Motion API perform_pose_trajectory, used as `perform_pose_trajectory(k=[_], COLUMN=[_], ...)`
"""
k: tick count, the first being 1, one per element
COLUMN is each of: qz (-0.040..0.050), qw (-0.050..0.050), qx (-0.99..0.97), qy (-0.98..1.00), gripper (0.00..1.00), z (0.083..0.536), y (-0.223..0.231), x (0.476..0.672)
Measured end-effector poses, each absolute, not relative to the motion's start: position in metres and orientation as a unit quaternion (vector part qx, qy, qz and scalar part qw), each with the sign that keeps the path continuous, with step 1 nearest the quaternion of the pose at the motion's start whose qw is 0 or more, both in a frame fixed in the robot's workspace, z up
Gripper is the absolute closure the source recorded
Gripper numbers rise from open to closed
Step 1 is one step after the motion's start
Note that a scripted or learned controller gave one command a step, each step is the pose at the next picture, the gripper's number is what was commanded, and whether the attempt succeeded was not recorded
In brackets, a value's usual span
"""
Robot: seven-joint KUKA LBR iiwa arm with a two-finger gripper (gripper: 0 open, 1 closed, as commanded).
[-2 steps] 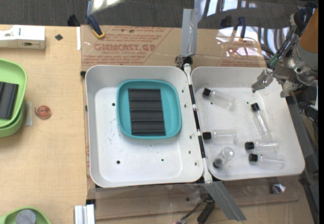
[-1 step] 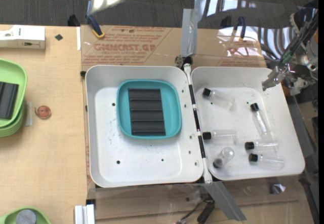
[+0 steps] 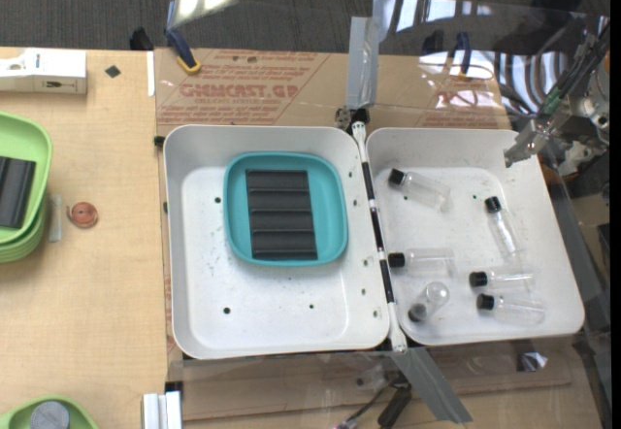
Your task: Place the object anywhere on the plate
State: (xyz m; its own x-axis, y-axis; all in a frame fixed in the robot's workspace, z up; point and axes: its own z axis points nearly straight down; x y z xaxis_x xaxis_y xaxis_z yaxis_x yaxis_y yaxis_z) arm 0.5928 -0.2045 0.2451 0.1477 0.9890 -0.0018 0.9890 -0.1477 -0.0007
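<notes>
While the gripper (image 3: 532,138) hangs at the far right corner of the right bin (image 3: 561,252), just over its rim, its state cannot be told; nothing is seen in its grasp. Cables and grey arm parts crowd behind it at the view's right side.

Six vials lie loose on that bin's floor, all clear plastic tubes, most with small black caps. One vial (image 3: 419,186) lies near the far left, cap toward the divider, tilted across the floor. A second (image 3: 499,225) lies toward the right, running near to far with its cap at the far end. A third (image 3: 419,260) lies along the left wall, cap at the divider. A fourth (image 3: 430,300), shorter and seen nearly end-on, sits near the front left with a rounded clear end. Two more (image 3: 503,278) (image 3: 509,303) lie side by side at the front right, caps pointing left, close together. Their clear bodies are faint against the white.

Left of the divider, the left bin (image 3: 194,301) bears a teal plate (image 3: 333,214), a rounded rectangle with a dark ribbed insert (image 3: 282,214) at its centre. It sits toward the far half of the bin, well apart from every vial.
</notes>
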Motion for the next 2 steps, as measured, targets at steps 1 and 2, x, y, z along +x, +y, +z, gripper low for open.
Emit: perform_pose_trajectory(k=[1,2], qz=[-0.0005,-0.0005], qw=[0.0,0.0], qx=[0.77,0.777], qy=[0.639,0.629], gripper=[0.0,0.0], z=[0.2514,0.2505], y=[-0.2034,-0.2078], x=[0.5999,0.5981])
